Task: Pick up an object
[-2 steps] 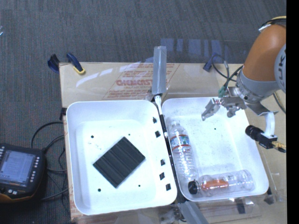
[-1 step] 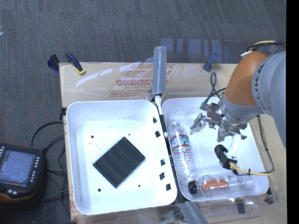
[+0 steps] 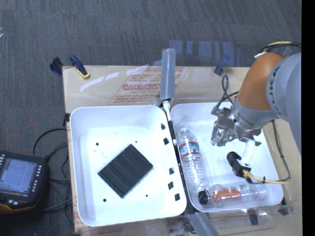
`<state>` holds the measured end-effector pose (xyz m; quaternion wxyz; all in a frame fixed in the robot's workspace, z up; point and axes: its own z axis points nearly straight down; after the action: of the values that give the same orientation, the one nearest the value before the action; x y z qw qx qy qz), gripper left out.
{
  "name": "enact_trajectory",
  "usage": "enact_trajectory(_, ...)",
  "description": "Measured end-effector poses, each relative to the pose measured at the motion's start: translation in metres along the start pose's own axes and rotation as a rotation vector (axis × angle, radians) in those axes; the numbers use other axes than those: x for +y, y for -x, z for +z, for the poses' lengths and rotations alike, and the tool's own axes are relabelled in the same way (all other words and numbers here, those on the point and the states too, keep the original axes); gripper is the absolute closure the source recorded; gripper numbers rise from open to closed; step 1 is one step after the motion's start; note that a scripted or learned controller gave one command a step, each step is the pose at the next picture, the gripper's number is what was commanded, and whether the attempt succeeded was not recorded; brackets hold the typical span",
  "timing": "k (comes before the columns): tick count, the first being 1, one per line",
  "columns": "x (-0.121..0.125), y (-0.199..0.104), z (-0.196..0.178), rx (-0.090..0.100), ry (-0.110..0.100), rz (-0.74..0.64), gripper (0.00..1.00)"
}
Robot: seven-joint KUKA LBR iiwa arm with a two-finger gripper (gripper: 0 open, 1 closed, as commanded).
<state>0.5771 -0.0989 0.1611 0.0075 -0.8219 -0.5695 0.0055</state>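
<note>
Bottles lie in the right-hand shallow white bin: a clear plastic water bottle with a white cap and red-and-white label runs along the bin's left wall, and a clear plastic bottle with a black cap and orange contents rests crosswise against the near wall. The metal two-finger gripper hangs over the bin floor just right of the water bottle and apart from both, nothing visibly gripped, its opening unclear. The left-hand white bin holds a dark ribbed rectangular pad.
</note>
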Motion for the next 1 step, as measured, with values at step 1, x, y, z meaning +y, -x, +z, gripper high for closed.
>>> enact_trajectory(1, 0.0000, 0.0000, 0.0000, 0.000, 0.000, 0.000, 0.00)
